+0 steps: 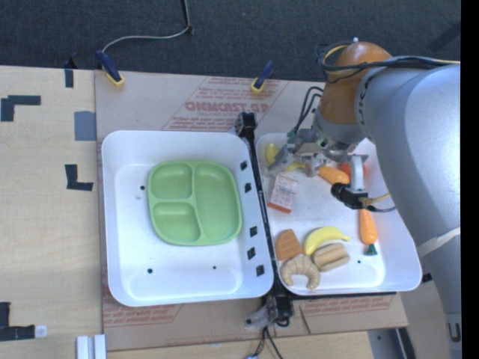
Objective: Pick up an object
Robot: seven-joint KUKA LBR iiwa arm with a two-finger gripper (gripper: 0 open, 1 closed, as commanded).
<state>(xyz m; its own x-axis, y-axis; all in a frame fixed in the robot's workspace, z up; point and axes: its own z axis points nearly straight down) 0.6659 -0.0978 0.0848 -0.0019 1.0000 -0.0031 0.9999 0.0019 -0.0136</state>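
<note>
two white bins [120,223], claw [299,154] near right bin's far edge, grip state unclear, green tray [196,203] left

Big smooth grey arm [419,140], round orange band [352,81] near the wrist, thin black cables, small dark gripper [303,152]

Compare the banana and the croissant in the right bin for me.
The banana is bright yellow and smooth; the croissant is tan and ridged. The banana lies further from the bin's front rim; the croissant sits nearer that rim, just below it. The banana arches upward, the croissant curls downward. Both are curved toy foods in the right bin.
</note>
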